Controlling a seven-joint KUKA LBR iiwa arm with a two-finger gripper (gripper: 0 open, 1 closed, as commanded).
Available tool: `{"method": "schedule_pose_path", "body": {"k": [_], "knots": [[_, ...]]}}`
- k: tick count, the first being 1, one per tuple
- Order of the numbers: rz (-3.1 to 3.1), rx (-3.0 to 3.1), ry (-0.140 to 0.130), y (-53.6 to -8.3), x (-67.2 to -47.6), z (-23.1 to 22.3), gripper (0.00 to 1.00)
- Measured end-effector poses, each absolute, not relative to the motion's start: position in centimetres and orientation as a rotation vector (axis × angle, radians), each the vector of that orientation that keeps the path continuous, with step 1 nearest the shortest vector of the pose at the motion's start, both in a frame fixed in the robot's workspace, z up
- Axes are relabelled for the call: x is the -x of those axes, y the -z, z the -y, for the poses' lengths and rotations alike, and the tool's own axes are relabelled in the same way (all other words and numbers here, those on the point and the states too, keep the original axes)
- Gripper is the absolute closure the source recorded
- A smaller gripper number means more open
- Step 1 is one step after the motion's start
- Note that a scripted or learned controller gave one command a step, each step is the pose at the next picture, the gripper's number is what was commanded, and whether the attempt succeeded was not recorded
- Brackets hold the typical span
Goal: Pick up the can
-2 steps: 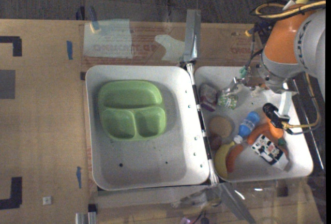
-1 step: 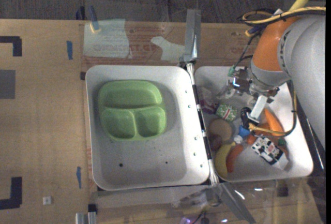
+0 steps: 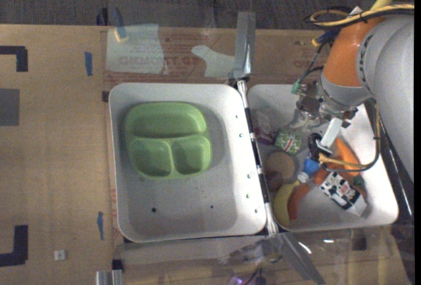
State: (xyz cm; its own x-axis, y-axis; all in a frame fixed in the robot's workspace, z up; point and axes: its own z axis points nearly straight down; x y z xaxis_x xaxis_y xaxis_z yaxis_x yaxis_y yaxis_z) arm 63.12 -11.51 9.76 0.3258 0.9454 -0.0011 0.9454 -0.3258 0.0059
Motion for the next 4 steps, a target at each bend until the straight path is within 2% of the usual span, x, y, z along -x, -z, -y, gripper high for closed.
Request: {"method": "schedule_pose_path", "body": {"k": [1, 2, 3, 4], "knots": [[-1.596, -2.705, 0.000, -23.3, -64.3, 7.4, 1.00], [-1.819, -2.557, -0.001, -28.2, -62.6, 11.0, 1.00], [-1.680, -2.657, 0.003, -27.0, -56.5, 17.6, 1.00], [-1.680, -2.657, 0.003, -27.0, -56.5, 17.6, 0.00]]}}
